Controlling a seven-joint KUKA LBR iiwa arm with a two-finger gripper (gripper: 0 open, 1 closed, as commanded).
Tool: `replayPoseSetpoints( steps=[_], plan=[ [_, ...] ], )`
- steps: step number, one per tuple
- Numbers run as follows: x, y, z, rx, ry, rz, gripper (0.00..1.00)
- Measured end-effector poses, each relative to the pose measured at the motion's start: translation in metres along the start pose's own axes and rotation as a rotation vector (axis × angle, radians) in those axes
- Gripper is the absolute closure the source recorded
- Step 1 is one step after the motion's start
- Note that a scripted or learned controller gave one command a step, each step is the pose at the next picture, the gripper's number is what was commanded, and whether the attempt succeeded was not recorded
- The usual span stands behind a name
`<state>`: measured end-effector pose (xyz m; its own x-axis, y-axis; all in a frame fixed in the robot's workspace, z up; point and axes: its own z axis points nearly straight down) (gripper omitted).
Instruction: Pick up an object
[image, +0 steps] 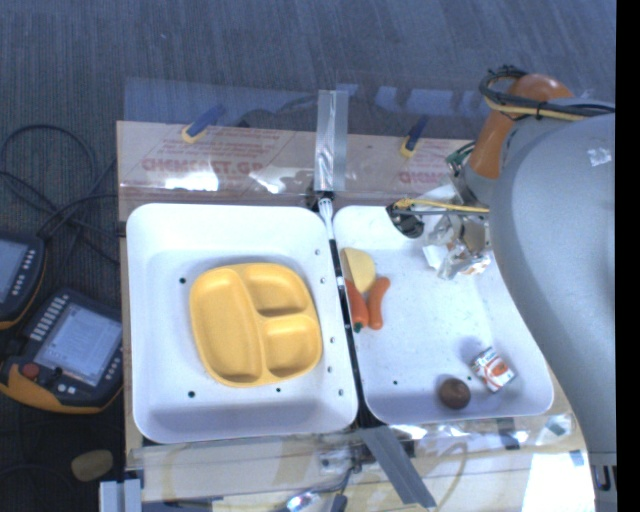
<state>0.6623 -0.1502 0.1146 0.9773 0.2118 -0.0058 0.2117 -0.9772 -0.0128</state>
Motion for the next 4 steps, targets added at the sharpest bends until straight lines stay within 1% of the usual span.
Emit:
replayPoseSetpoints(
  steps=[1, 2, 3, 4],
  plan=[
    [0.007, -0.004, 0.02, 0.008, 0.01, -0.006, 1.0],
    [0.009, -0.052, 0.021, -0.015, 0.022, 0.004, 1.0],
    [0.012, -0.048, 0.021, -0.015, 0.021, 0.006, 1.0],
    [0.013, -0.05, 0.021, -0.019, 0.02, -0.002, 1.0]
  ],
)
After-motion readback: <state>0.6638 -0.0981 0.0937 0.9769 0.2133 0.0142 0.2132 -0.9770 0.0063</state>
